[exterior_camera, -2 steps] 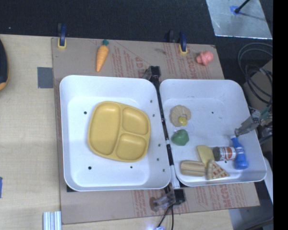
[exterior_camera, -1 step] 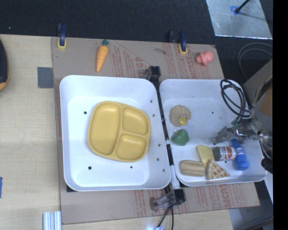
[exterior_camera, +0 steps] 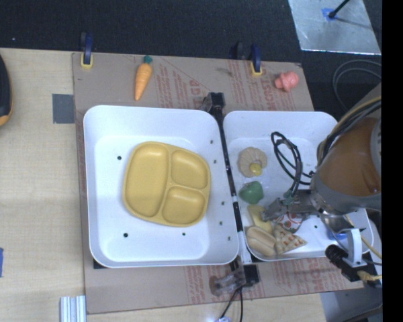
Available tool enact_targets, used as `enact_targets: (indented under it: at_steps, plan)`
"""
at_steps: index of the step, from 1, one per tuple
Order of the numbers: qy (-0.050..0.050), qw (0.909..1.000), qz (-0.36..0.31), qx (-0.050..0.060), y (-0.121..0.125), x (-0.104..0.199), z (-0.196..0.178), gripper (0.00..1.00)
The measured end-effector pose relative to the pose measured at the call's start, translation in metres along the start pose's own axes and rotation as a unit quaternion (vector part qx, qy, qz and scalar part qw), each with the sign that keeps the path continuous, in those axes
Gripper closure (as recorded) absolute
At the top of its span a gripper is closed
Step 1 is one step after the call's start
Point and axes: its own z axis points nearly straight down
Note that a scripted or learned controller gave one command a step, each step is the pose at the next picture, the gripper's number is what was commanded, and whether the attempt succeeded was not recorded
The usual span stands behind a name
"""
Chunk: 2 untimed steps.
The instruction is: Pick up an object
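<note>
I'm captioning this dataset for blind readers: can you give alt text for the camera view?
A grey robot arm reaches from the right, its gripper low over toy foods in the right white bin, near a green pepper and a pizza slice. The left white bin holds a yellow divided plastic plate. An orange toy carrot lies beyond.

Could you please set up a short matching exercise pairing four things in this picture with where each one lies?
Things:
1. yellow tray
2. carrot
3. pink toy
4. green toy

Places:
A. in the right bin, among other toy food
B. on the brown board behind the left bin
C. in the middle of the left bin
D. on the brown board behind the right bin

Pairs: 1-C, 2-B, 3-D, 4-A
</note>
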Motion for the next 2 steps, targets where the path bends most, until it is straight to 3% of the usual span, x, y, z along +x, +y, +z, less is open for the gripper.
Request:
enact_targets:
  at_steps: [1, 2]
  plan:
    - [-0.001, 1.0, 0.001, -0.001, 0.002, -0.005, -0.011, 1.0]
    - [0.0, 1.0, -0.002, -0.005, 0.053, 0.055, -0.105, 1.0]
